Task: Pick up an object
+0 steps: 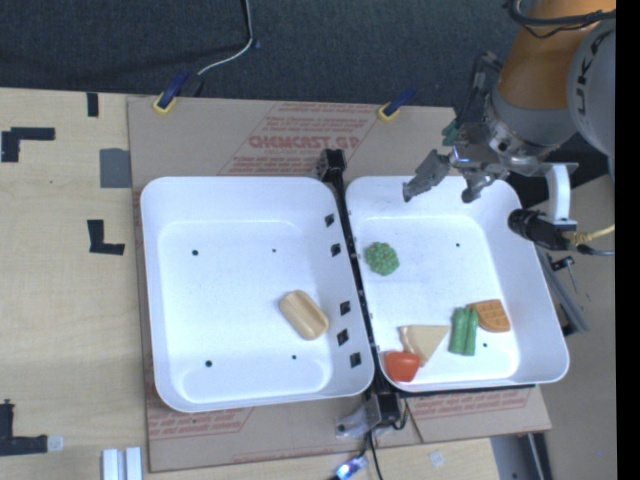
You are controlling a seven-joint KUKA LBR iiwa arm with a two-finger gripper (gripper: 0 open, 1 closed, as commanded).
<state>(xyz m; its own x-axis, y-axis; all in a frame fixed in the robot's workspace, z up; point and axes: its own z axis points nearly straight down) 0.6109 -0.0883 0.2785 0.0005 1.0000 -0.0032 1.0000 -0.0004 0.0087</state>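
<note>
A: What takes up the most room?

B: The cardboard sheet across the middle of the frame, with red print near its top edge. On it sit the two white bins, touching along a black seam. The left bin fills the centre-left, the right bin the centre-right.

A: And the arm?

B: The arm comes in at the upper right, orange band at the very top corner. Its gripper hangs over the upper edge of the right bin with its fingers spread wide apart and nothing between them.

A: What could it pick up?

B: In the left bin, one tan bread roll, lower right of that bin. In the right bin, a green broccoli floret lies alone near the upper left, well below the gripper. Along the lower edge is a cluster: a pale wedge, a green stick just right of it, an orange cracker touching the stick's right side, and a red piece at the wedge's lower left.

A: Anything smaller?

B: Blue clips at the cardboard's top corners.
</note>
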